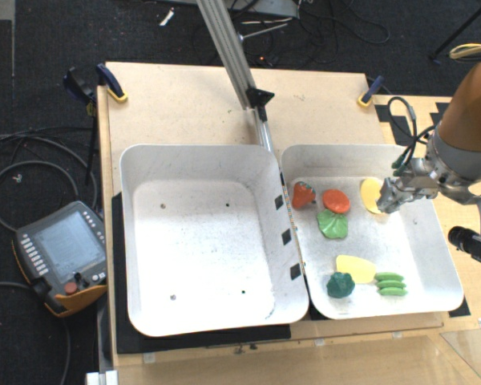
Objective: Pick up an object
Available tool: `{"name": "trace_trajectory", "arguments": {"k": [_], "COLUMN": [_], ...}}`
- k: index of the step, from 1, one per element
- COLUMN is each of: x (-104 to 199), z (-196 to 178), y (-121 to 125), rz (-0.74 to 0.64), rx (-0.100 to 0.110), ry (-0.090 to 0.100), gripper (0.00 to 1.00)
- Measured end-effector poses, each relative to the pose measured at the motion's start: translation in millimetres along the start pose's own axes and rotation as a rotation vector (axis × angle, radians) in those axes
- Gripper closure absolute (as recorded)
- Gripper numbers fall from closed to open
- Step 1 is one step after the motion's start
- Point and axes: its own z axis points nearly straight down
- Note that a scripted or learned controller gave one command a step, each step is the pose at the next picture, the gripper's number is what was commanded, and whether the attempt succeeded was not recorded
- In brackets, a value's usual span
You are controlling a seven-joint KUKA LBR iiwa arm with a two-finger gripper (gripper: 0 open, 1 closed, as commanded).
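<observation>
The right bin (433,251) holds several toy foods. A red strawberry-like piece (303,194), an orange-red piece (336,200) and a green leaf (333,225) lie at its upper left. A yellow wedge (354,268), a dark green broccoli (340,285) and a green pea pod (390,284) lie near its front. A round yellow piece (369,193) sits near the back. My gripper (387,202) is low over that yellow piece's right edge and hides part of it.
The left bin (196,239) stands beside the right one, their rims meeting at the middle. A slanted metal pole (228,42) crosses the bench's back. Clamps (111,84) sit at the bench's far corners. A teach pendant (60,251) lies on the floor at left.
</observation>
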Motion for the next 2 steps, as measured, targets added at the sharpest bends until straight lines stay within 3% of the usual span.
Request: {"name": "trace_trajectory", "arguments": {"k": [2], "x": [114], "z": [-12], "y": [9], "rz": [-0.005], "rx": [0.005], "ry": [0.004], "gripper": [1.00]}}
